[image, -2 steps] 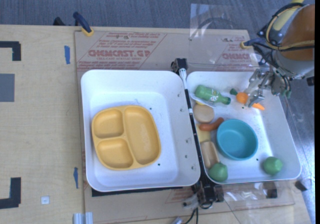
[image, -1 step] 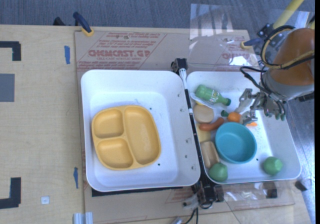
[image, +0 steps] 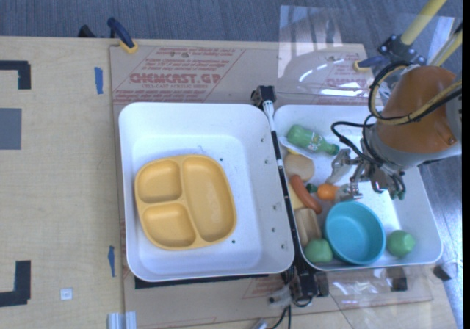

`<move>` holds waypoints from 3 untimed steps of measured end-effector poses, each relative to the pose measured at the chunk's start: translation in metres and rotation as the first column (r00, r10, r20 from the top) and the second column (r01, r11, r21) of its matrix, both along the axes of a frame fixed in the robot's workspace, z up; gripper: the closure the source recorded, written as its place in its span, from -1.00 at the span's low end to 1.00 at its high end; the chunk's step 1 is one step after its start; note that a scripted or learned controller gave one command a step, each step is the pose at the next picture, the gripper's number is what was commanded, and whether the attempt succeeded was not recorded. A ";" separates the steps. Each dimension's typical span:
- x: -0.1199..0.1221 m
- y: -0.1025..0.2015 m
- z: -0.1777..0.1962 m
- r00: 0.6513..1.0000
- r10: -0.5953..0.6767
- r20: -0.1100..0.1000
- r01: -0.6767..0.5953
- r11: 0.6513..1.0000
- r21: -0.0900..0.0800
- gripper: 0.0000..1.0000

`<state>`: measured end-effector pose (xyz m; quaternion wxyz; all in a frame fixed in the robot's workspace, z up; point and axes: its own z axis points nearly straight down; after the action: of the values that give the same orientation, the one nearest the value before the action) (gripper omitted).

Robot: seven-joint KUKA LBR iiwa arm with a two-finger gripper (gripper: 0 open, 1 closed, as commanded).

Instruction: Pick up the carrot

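Note:
The carrot (image: pixel 324 191) is a short orange piece with a small green end. It lies in the right bin (image: pixel 422 206), just above the rim of the blue bowl (image: pixel 355 233). A longer red-orange sausage-like piece (image: pixel 305 194) lies right beside it on the left. My gripper (image: pixel 347 178) hangs low over the bin, immediately right of the carrot and touching or nearly touching it. The orange band and grey wrist (image: pixel 415 118) rise behind it to the right. The view is too coarse to show whether the carrot sits inside the gripper.
The right bin also holds a green bottle (image: pixel 311 139), tan bread-like pieces (image: pixel 299 167), and two green round fruits (image: pixel 318 250) (image: pixel 400 243). A yellow divided plate (image: pixel 183 201) lies in the left bin (image: pixel 147 129). A hinge bar (image: pixel 277 166) separates the bins.

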<state>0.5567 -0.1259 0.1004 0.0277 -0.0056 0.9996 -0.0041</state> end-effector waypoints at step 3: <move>-0.056 0.033 -0.002 1.000 0.018 -0.010 -0.018 1.000 0.002 1.00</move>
<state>0.5007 -0.0932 0.0982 0.0225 -0.0144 0.9996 -0.0032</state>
